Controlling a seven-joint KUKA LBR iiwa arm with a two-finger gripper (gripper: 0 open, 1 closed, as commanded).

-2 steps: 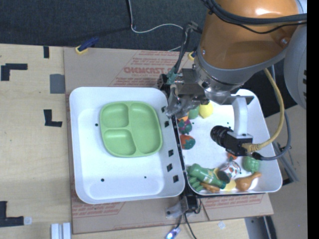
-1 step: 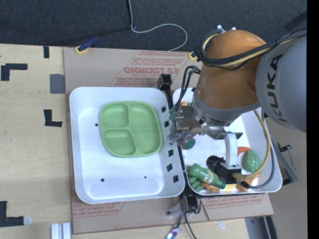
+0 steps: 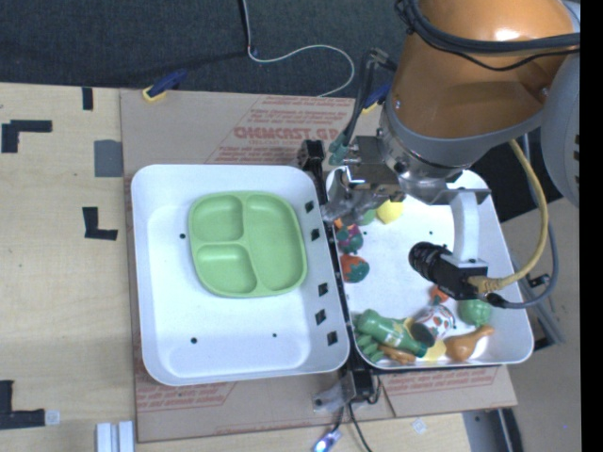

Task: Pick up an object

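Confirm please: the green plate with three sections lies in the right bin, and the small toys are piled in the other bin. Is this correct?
Not quite. The camera view shows the green plate in the left bin. The small toys are piled in the other bin, the right bin.

the two bins (image 3: 160, 252) look like smooth white plastic with a faint sheen. in the left one, the green divided plate (image 3: 248, 243) is matt plastic, evenly coloured. the orange band (image 3: 480, 45) on the arm is glossy, with bright highlights across its dome. right of the plate, the small toys (image 3: 415, 332) look like shiny moulded plastic. beneath the bins lies dull brown cardboard (image 3: 236, 130), printed in red, on a pale wood-look bench (image 3: 57, 281).
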